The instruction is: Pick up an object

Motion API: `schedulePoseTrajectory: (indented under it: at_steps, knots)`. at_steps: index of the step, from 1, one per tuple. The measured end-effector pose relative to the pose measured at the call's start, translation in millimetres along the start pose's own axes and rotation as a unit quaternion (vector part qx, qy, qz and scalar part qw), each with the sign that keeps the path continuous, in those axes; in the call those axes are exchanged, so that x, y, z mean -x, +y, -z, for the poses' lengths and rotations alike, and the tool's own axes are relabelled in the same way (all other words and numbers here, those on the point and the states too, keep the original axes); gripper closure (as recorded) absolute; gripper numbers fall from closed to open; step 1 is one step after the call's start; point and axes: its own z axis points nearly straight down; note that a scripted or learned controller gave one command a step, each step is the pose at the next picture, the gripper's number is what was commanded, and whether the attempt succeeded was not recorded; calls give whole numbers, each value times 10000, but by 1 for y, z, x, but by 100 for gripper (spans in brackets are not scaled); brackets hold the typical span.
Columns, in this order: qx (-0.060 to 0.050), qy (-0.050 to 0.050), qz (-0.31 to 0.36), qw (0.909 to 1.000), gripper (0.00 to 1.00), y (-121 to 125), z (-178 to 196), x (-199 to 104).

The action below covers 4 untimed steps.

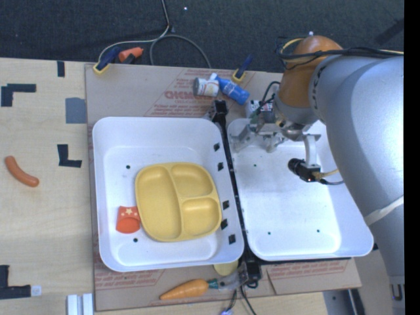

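Yellow plate (177,199) in left bin (108,151)

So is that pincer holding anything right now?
It cannot be told: the pincer sits at the right bin's top left corner, with nothing visible in it.

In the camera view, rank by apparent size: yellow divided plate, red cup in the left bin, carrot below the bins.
1. yellow divided plate, clearly largest.
2. carrot.
3. red cup, compact; close to the carrot, so unsure.
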Motion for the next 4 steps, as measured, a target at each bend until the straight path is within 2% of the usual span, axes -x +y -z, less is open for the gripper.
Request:
schedulePoseTrajectory:
  at_steps: [1, 2, 3, 4]
  knots:
    - [2, -6, 3, 10000, 100, -1, 10, 0]
    - [44, 17, 42, 10000, 100, 1, 107, -142]
    - [-14, -12, -39, 10000, 100, -7, 99, -63]
    - [8, -11, -29, 10000, 100, -1, 137, -9]
